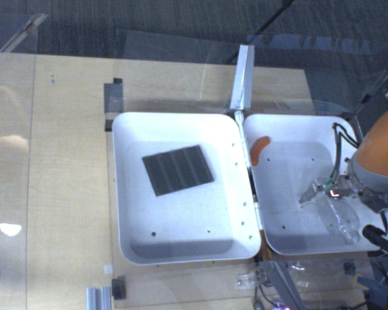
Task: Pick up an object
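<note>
A dark grey ribbed rectangular pad [178,169] lies flat in the middle of the left bin [136,237]. A small orange object [259,147] rests in the right bin [291,241], against its left wall near the back. My gripper [325,213] hangs low over the right side of the right bin, well to the right of the orange object. Its translucent fingers [308,196] are spread apart and open, with nothing between them.
The arm with its orange band [380,148] covers the right bin's right edge. A metal divider post [242,82] stands behind the gap between the bins. Cables and clamps [271,283] sit at the front edge.
</note>
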Tool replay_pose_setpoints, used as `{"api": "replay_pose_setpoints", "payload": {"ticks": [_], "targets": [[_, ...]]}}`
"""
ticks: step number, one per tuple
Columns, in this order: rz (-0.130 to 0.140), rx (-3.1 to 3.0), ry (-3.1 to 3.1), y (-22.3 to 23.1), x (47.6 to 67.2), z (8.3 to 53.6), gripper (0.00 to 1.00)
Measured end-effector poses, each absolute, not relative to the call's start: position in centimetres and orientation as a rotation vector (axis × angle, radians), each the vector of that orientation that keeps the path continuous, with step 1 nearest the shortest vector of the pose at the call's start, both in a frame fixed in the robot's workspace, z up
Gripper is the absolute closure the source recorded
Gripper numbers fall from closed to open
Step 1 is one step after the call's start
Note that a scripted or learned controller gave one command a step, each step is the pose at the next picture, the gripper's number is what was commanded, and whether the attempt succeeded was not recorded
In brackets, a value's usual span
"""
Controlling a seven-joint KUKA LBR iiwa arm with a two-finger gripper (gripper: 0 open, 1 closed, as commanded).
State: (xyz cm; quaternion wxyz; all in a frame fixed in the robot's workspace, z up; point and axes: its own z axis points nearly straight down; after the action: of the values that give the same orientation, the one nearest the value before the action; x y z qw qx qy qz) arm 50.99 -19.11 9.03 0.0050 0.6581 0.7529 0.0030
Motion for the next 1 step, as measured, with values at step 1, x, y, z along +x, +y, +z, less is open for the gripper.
{"api": "replay_pose_setpoints", "payload": {"ticks": [1], "targets": [[0.011, 2.141, 2.282, -20.55, 56.28, 8.96, 0.00]]}}
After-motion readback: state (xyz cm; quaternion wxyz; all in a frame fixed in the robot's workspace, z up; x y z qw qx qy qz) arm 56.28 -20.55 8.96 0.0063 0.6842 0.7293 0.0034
